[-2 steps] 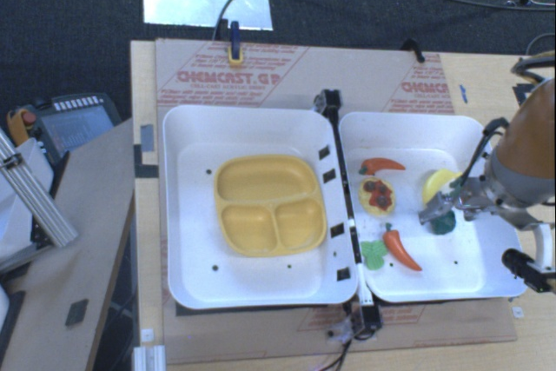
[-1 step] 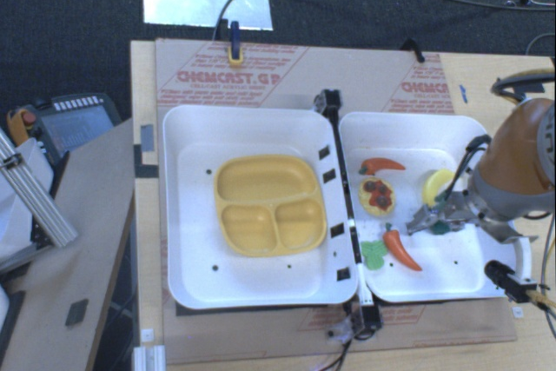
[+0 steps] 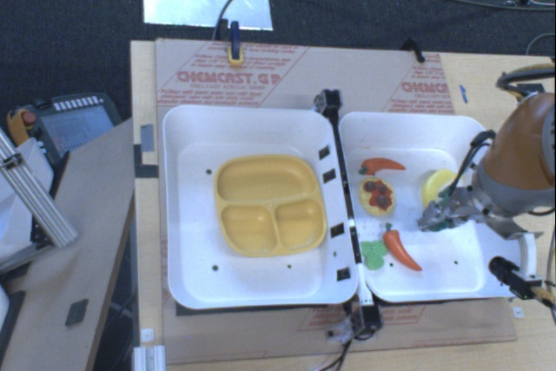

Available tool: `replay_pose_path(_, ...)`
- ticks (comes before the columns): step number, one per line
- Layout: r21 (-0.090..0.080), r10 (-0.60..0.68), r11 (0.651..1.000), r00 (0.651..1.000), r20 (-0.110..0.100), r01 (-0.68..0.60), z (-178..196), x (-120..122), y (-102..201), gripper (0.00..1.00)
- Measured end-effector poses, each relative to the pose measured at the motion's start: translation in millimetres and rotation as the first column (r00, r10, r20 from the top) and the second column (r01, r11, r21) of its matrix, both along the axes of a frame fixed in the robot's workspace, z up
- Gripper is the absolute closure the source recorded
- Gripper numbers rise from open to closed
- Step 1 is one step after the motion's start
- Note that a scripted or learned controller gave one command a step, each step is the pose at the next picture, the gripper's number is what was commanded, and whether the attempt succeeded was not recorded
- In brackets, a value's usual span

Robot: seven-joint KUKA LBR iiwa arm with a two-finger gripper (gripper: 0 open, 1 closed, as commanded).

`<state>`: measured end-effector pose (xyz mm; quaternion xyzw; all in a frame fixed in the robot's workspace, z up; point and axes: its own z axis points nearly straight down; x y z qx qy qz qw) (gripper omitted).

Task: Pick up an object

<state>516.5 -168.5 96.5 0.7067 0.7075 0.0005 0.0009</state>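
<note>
Carrot (image 3: 401, 248) in the right bin (image 3: 417, 133), low and near the middle, long axis running diagonally from upper left to lower right, green top (image 3: 373, 254) at its left end. Gripper (image 3: 432, 220) hovers just up and right of it, tips pointing left and down; jaw state cannot tell, too small and dark. Nearer still is a yellow lemon-like piece (image 3: 437, 183) just above the gripper. Chili pepper (image 3: 381, 165) and small pizza toy (image 3: 377, 195) sit further left. Yellow divided tray (image 3: 268, 204) is in the left bin (image 3: 252, 122). Likely target is the carrot or lemon; a short move down-left reaches the carrot.
</note>
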Motion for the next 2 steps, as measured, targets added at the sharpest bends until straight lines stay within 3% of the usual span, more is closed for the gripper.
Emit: replay_pose_path(2,-0.002,0.003,1.000,1.000,0.006,-0.003,111,-2,-7,1.00)
